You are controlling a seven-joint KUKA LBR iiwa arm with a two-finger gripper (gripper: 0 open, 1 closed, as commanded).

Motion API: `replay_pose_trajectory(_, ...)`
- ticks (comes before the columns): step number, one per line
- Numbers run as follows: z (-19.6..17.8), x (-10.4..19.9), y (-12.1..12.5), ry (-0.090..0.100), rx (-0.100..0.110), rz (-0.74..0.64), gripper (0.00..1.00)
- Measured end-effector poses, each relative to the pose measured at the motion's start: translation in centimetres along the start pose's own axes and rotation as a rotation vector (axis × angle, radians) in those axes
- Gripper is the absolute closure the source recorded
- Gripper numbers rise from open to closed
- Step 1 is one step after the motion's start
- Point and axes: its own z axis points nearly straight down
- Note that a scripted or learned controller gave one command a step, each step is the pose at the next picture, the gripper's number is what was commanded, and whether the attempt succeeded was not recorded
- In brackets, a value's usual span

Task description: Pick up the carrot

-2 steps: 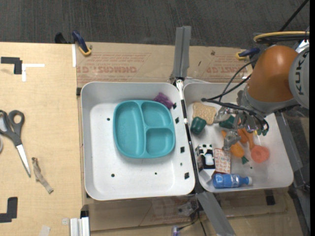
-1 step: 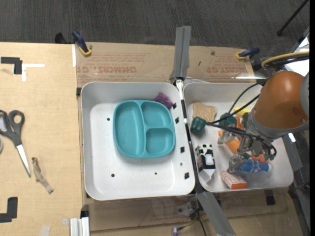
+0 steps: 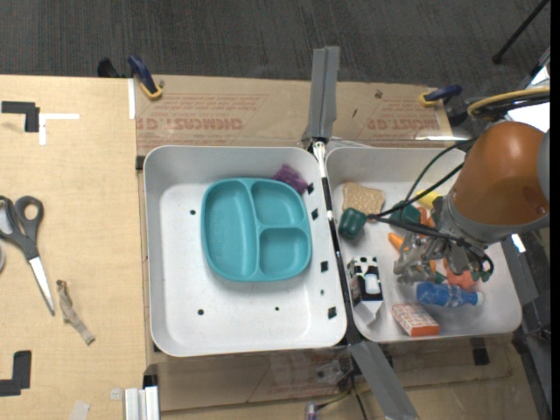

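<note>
In the right half of the picture, the right bin [image 3: 499, 318] was full of small toys. The carrot [image 3: 404, 240] looked like the small orange piece near the middle of that bin, just under the gripper [image 3: 436, 261]. It was partly hidden by wires and metal, so I could not be sure which orange bit was the carrot. Another orange and red thing [image 3: 462, 275] lay a little to the right of it.

The carrot was probably a light plastic toy. It would be hard and smooth, so it could slip. It would not break easily. The best place to grab it would be across the middle of its body, where it is fattest, not at the thin tip.

The gripper hung low over the pile, below the arm's big orange band [image 3: 499, 175]. Its fingers were lost in the clutter, so I could not tell if it was open or closed, or if it touched or held anything.

Around it lay a blue toy [image 3: 448, 296] toward the lower right, a pink box [image 3: 415, 319] near the bottom edge, a black and white toy [image 3: 367, 280] to the left, a green piece [image 3: 352, 223] and a slice of toast [image 3: 362, 199] toward the top.

In the middle of the picture, the left bin [image 3: 171, 261] held a teal plate [image 3: 258, 229] with three parts, and a purple thing [image 3: 291, 178] just above it. Scissors [image 3: 28, 234] lay on the bench at the far left.
</note>
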Motion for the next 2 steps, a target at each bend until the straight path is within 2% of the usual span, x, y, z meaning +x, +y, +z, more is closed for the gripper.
replay_pose_trajectory(1, -9.1, -0.9, 7.5, 0.000, -0.001, -0.050, 1.00)
replay_pose_trajectory(2, -21.2, -2.3, 4.6, 0.001, -0.001, 0.028, 1.00)
